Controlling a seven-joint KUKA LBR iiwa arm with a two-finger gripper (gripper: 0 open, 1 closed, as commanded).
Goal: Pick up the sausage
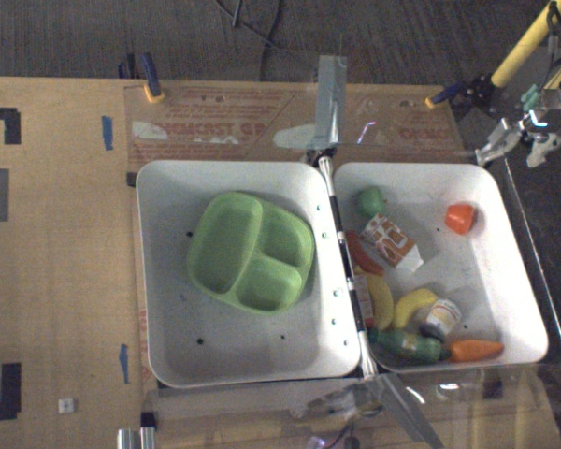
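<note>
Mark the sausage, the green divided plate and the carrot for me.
sausage [363,253]: camera view, its red middle, beside the small carton.
green divided plate [251,250]: camera view, the central ridge between compartments.
carrot [476,350]: camera view, mid-body, right bin's near corner.

The two bins [168,344] look like smooth white plastic. The green divided plate [252,251] is matt plastic. The bench top [56,251] looks like plain brown cardboard.

Dim, soft overall; bins [168,335] mildly glaring; top edge perhaps blurred
</note>
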